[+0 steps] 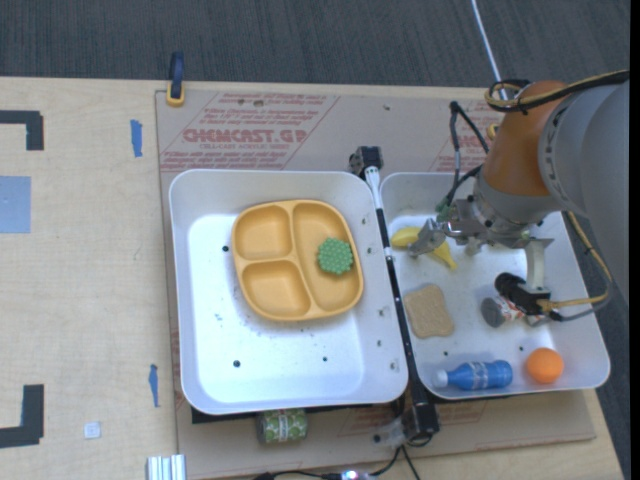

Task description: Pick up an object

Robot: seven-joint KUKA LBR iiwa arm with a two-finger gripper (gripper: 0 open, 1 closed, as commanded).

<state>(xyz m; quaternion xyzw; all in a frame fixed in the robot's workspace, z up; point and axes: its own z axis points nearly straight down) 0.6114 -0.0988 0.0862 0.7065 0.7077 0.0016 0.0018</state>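
Arm leaning over the right bin, gripper low at the banana. Fingers look slightly parted right over it, though I can't tell if they grip. Below them: bread slice, blue bottle, orange. Far left, yellow plate, green ball.

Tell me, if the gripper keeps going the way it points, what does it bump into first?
Probably the banana. The gripper points toward the view's left, right at it in the right bin. How high it hangs is hard to tell.
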